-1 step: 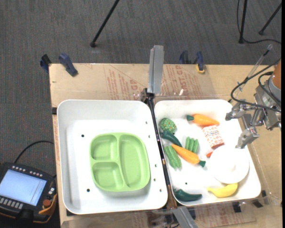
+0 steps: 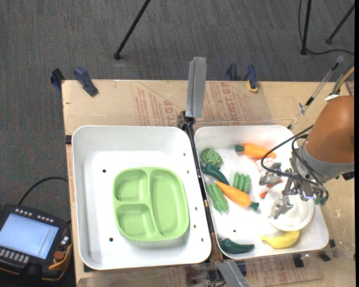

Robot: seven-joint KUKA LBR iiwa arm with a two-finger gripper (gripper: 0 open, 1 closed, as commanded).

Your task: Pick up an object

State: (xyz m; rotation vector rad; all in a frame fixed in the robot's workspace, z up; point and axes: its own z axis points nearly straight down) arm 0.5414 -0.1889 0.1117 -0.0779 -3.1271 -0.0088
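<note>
At far left, on the floor, a control tablet (image 2: pixel 29 237) with a lit screen. On the bench, in the left bin (image 2: pixel 84 160), a green divided plate (image 2: pixel 151 204), lying flat near the middle. Between the two bins, a grey upright post (image 2: pixel 196 88). In the right bin (image 2: pixel 227 135), toward its left side, a broccoli (image 2: pixel 211 157), just below it a dark green pepper (image 2: pixel 216 174), then pea pods (image 2: pixel 218 197) and a carrot (image 2: pixel 236 194) lying slantwise, with more green pods (image 2: pixel 242 182) just beside. Near the upper wall, a second carrot (image 2: pixel 255 150). At the bottom edge, a dark green vegetable (image 2: pixel 236 246) and a yellow banana (image 2: pixel 282 239). Further right, a white round dish (image 2: pixel 294 217), partly under the gripper (image 2: pixel 285 199). Above it the grey arm (image 2: pixel 335 137) with an orange band, reaching in from the right. Nothing visibly caught between the fingers; how wide apart, cannot tell from this angle.
</note>
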